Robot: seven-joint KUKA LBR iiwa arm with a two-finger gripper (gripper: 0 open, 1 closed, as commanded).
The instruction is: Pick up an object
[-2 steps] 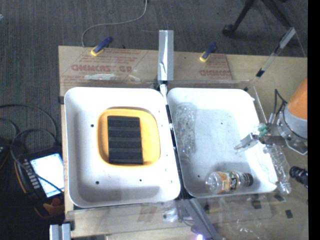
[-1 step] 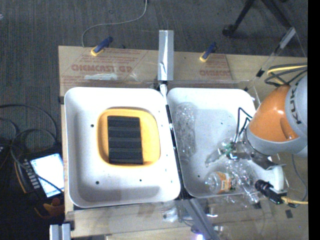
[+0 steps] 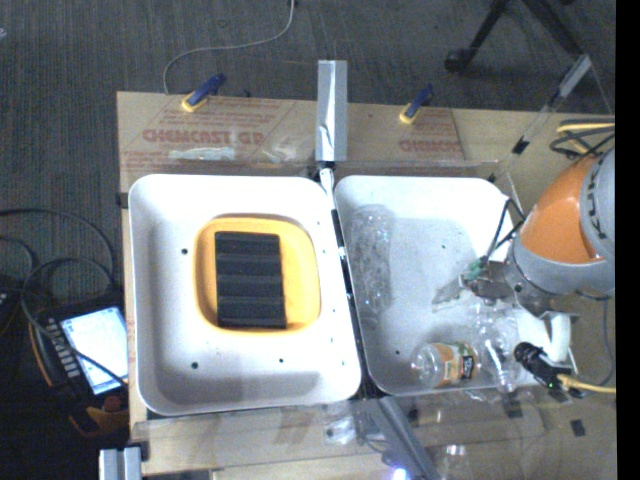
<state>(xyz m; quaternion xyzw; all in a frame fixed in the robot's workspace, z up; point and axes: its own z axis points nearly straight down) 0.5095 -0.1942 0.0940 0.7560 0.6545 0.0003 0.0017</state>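
Bottle [image 3: 452, 362] is the likely target, a clear plastic one with a yellow-brown label, lying on its side in the right bin [image 3: 420, 208], close to that bin's near wall. The gripper [image 3: 478, 280] hangs over the same bin, out at the end of the grey arm [image 3: 560, 236] with its orange band. Whether the gripper is spread or closed, I cannot tell; glare and clear plastic muddle that patch of the view. Nothing can be seen held in it.

Now the relation that matters: from the gripper, the bottle lies toward the near edge of the bench and a touch toward the left bin [image 3: 150, 268]. It is near but apart, not touching. Its long axis runs roughly across the bin, side to side, so my call is that the gripper should come down across the label, closing over the narrow width and not along the length.

Something shiny sits just beside the bottle on the arm's side, possibly crumpled clear wrap, though it's hard to be sure.

Counting up: one bottle, one arm, one gripper, two bins. Well away from the gripper, in the left bin, sits one yellow tray [image 3: 305, 268] carrying one black ridged block [image 3: 250, 280]. Two blue-and-yellow clamps [image 3: 203, 90] grip the bench's far edge.
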